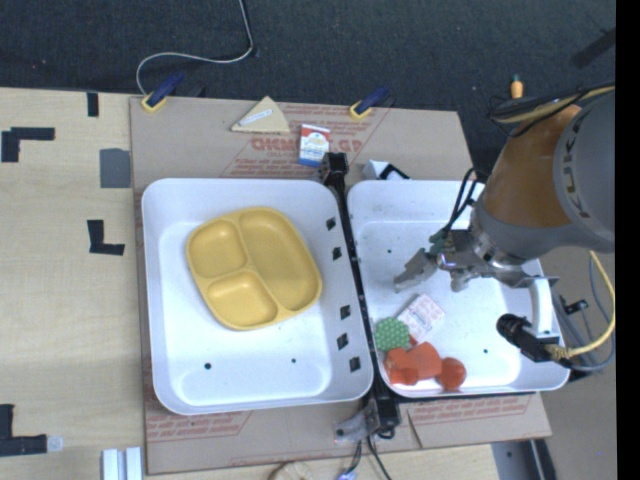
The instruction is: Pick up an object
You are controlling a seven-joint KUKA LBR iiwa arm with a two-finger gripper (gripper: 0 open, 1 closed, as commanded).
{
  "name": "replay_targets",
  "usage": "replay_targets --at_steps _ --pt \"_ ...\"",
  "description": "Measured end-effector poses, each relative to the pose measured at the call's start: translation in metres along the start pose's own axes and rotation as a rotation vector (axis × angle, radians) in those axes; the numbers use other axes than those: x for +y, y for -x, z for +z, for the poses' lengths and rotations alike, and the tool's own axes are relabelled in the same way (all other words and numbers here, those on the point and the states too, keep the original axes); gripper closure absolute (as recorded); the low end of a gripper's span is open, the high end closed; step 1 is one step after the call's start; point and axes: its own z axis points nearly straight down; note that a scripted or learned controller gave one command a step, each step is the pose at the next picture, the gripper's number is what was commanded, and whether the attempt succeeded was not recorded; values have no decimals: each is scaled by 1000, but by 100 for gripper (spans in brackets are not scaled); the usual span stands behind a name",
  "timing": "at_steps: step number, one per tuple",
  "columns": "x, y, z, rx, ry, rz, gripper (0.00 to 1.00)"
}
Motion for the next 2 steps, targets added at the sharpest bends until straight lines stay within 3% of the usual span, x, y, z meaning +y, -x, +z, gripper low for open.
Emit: replay_targets --at_steps 1,2 --pt "-13 11 94 -6 16 1 0" --pt "18 95 -15 -3 5 1 0"
